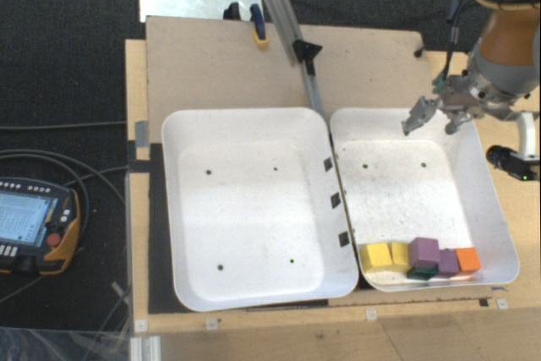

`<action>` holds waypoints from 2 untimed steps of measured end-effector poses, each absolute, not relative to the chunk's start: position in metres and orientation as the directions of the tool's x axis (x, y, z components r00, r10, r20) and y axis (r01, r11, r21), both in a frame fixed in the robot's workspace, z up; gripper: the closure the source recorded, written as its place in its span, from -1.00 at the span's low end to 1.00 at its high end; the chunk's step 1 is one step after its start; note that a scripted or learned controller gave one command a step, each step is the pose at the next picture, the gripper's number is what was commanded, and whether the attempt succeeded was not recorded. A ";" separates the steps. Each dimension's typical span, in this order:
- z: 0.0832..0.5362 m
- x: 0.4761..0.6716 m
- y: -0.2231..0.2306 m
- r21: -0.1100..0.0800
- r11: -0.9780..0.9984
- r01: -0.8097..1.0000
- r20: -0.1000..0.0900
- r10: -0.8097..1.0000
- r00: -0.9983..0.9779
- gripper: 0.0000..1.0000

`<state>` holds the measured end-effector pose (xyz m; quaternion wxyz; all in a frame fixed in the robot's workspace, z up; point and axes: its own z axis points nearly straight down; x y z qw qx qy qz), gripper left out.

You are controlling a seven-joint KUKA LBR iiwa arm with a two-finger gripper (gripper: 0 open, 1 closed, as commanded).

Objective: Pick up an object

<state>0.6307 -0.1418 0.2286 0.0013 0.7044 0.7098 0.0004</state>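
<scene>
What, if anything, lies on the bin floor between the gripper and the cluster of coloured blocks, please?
Nothing: in the camera view, only bare white floor of the right bin separates the gripper at the far end from the blocks along the near wall.

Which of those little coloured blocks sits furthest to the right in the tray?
The orange block, at the right end of the row along the right bin's near edge. The purple, green and yellow blocks all lie to its left.
</scene>
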 end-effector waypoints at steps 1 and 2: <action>0.229 0.626 -0.192 0.004 -0.003 1.000 -0.004 1.000 0.003 -1.00; 0.293 0.583 -0.144 0.007 0.009 1.000 0.000 1.000 -0.009 -1.00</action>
